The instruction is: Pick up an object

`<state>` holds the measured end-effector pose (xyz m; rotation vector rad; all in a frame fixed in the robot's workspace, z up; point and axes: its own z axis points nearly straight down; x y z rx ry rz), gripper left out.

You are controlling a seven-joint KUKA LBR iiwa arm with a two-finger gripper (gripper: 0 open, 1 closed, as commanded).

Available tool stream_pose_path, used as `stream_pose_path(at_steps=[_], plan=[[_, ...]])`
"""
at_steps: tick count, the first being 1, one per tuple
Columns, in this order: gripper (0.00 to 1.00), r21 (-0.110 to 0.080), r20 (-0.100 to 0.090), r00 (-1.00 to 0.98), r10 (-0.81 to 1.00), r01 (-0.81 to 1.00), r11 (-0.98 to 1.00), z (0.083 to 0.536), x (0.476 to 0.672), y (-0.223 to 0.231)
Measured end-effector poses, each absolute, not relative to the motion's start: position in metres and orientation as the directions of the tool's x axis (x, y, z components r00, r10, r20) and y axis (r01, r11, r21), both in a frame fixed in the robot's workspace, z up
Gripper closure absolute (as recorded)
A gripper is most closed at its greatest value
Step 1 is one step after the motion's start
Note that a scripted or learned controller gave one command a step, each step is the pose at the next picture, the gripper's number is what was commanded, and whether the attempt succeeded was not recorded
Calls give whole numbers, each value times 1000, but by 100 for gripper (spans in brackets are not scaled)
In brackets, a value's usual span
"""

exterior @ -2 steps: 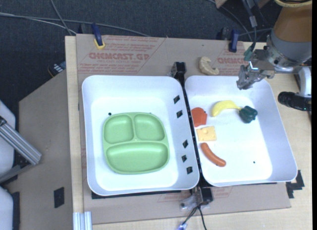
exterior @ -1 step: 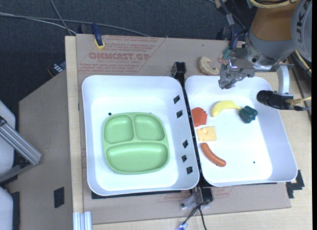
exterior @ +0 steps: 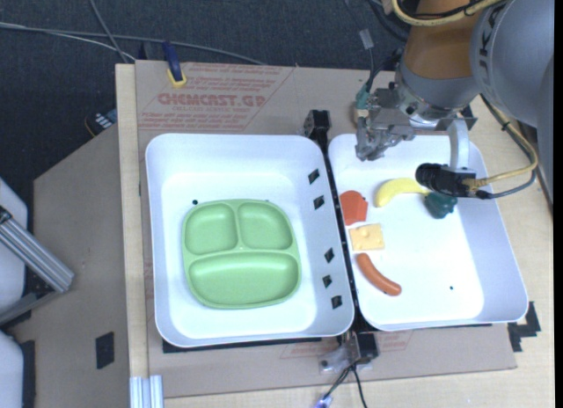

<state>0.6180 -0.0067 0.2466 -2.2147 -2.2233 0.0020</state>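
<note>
Grey and orange, my arm (exterior: 466, 19) reaches in from the right and hangs my gripper (exterior: 376, 144) over the far left corner of the right bin (exterior: 493, 257); how it is set I cannot tell, and nothing shows in its grasp. Near it on the bin floor lies a yellow banana (exterior: 398, 190), with a teal piece (exterior: 440, 205) just beside its right end. Along the bin's left wall sit a red piece (exterior: 354, 207), a cheese wedge (exterior: 367, 237) and a sausage (exterior: 378, 275). Left bin (exterior: 167, 169) holds a green divided plate (exterior: 240, 252).
</note>
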Motion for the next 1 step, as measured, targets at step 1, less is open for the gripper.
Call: stream_pose_path(at_steps=[1], plan=[[100, 2, 1, -5, 1000, 1000, 5, 246, 630, 48]])
